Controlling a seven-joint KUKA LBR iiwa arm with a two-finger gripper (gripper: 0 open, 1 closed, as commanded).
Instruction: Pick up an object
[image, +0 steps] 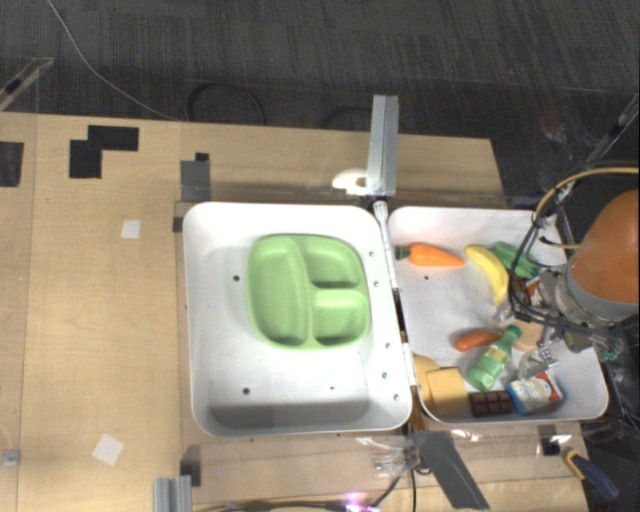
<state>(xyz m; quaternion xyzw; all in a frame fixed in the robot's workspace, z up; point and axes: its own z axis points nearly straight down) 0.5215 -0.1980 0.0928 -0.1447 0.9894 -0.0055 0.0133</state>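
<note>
arm (600, 265) is reaching into the right bin (440, 290) from the right | gripper (545, 350) is hanging over the toys, can't tell its state | green bottle (493, 362) is lying just left of it, long way pointing up toward the gripper | nothing is being lifted yet
</note>
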